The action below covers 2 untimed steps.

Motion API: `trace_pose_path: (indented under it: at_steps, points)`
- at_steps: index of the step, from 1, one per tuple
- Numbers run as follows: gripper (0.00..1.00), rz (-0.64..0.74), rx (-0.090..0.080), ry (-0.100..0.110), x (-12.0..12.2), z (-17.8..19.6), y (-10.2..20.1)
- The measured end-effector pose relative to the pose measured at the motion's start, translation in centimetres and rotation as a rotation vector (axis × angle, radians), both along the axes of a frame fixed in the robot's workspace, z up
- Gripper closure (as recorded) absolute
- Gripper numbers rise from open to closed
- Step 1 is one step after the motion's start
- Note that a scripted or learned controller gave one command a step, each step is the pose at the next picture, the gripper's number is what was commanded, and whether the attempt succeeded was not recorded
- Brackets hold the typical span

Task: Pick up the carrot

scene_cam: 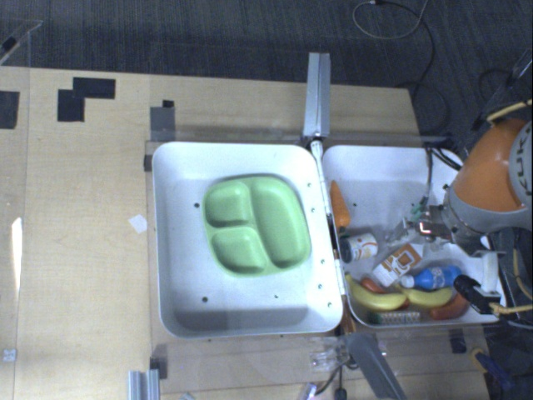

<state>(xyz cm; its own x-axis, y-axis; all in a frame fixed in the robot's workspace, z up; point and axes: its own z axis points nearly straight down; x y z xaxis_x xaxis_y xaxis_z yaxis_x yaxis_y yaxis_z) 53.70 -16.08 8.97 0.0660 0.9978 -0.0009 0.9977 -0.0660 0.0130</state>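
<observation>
Carrot [337, 206], orange and tapered, hugs the right white bin's [375, 161] nine-o'clock wall; approach along it, though whether the gripper [425, 223] is wide or narrow I cannot tell.

Dark grey carpet [208, 15] runs across the far side, a thin cable [400, 15] looping over it at far right. Nearer, the pale wooden bench [75, 223] carries black tape marks [83, 97] at far left.
</observation>
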Motion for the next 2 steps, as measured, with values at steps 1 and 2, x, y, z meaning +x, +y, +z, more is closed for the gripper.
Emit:
trace_pose_path:
  at_steps: [1,2]
  points:
    - [0.0,0.008,-0.003,-0.001,7.55,-0.32,-2.78]
    - [0.0,0.168,-0.003,0.003,7.06,-0.1,-2.28]
